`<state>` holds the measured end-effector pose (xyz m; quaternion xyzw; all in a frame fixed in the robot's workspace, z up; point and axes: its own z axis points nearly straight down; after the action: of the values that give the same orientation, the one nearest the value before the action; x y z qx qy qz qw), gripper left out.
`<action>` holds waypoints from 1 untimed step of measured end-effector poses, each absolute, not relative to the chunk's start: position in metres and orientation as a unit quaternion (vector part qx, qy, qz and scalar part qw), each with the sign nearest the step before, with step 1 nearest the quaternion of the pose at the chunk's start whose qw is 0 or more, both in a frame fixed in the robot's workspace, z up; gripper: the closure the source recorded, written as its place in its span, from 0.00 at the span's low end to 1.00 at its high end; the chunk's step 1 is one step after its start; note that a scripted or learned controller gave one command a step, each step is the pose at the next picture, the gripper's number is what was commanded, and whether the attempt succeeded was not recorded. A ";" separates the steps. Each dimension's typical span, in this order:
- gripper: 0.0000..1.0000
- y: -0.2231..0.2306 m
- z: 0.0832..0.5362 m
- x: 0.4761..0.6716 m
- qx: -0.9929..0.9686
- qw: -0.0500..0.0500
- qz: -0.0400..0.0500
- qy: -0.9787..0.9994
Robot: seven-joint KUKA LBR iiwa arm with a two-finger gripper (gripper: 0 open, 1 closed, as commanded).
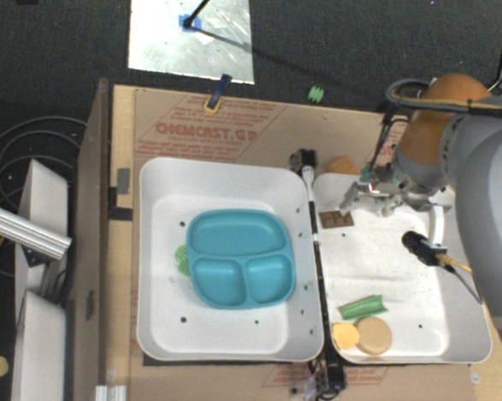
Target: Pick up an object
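Gripper low in right bin's far left corner, just beside small brown block lying on bin floor, open or closed cannot be told, green pod nearer front

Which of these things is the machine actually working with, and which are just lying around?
For the job: tool; blue tray; green pod; yellow disc; tan disc; brown piece.
Just lying about: silver sheet; green clip; coiled cables.
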<state>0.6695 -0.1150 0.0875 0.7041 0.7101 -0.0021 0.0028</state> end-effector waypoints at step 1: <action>0.00 -0.085 0.086 0.669 0.705 0.001 0.001 0.709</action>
<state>0.6695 -0.0849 0.0855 0.7048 0.7094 0.0008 0.0013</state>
